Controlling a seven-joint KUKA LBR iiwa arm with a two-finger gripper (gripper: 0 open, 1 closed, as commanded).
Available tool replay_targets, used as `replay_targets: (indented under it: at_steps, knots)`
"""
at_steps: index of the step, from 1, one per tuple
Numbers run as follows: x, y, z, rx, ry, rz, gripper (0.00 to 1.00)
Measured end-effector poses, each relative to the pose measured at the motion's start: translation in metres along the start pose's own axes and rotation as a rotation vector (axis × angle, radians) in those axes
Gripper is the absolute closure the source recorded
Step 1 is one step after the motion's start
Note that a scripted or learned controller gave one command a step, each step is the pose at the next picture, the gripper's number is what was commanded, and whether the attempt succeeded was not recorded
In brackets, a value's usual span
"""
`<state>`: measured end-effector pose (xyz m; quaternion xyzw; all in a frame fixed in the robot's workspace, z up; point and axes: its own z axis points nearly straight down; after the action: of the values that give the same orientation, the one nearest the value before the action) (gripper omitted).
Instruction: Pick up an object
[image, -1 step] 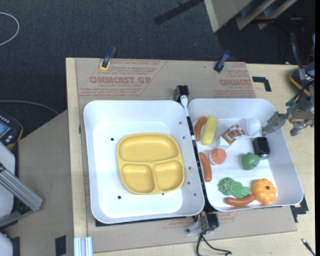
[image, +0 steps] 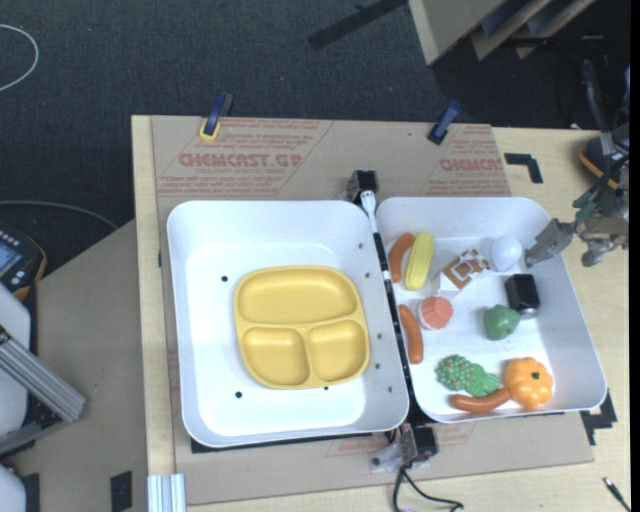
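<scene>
The right white bin holds several toy foods. Among them are a yellow corn cob, a white ball, a black block, a green pepper, an orange pumpkin and green broccoli. My gripper hangs over the bin's upper right rim, just right of the white ball. Its two fingers stand apart, open, with nothing between them.
The left white bin holds a yellow three-compartment tray. An orange carrot, a pink round piece, an orange sausage and a red curved piece also lie in the right bin. Clamps hold the cardboard base.
</scene>
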<state>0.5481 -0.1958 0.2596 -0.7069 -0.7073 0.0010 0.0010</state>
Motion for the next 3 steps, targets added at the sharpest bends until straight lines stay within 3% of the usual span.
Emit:
replay_targets:
  at_steps: [2, 3]
  knots:
    - [0.01, 0.002, 0.117, 0.009, 0.004, 0.001, 0.0]
    - [0.006, 0.006, 0.164, -0.011, -0.009, 0.002, 0.0]
